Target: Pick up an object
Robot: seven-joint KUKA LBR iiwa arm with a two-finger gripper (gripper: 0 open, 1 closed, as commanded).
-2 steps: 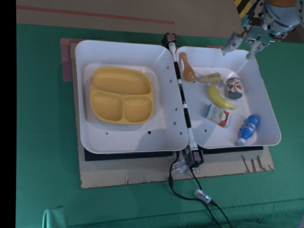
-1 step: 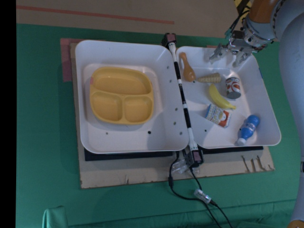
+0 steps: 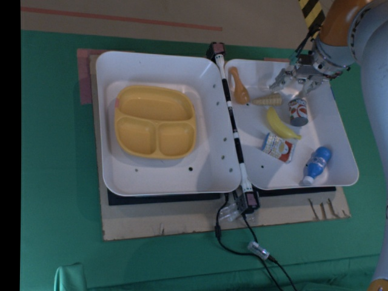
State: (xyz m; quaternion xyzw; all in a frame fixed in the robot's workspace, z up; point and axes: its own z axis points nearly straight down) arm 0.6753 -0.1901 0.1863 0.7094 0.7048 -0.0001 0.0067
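Two white bins sit side by side; the right bin [image 3: 345, 174] holds, near to far, a blue bottle [image 3: 316, 164], a carton [image 3: 279, 147], a banana [image 3: 281, 125], a can [image 3: 297, 111], a cone [image 3: 267, 100] and an orange piece [image 3: 239, 86]. The left bin [image 3: 121, 180] holds a yellow divided tray [image 3: 156, 121]. At the far right corner, the hand [image 3: 297, 88] hovers over open floor, fingers apparently spread and gripping nothing.

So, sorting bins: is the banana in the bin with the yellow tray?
No, the banana lies in the right bin; the yellow tray sits in the left bin.
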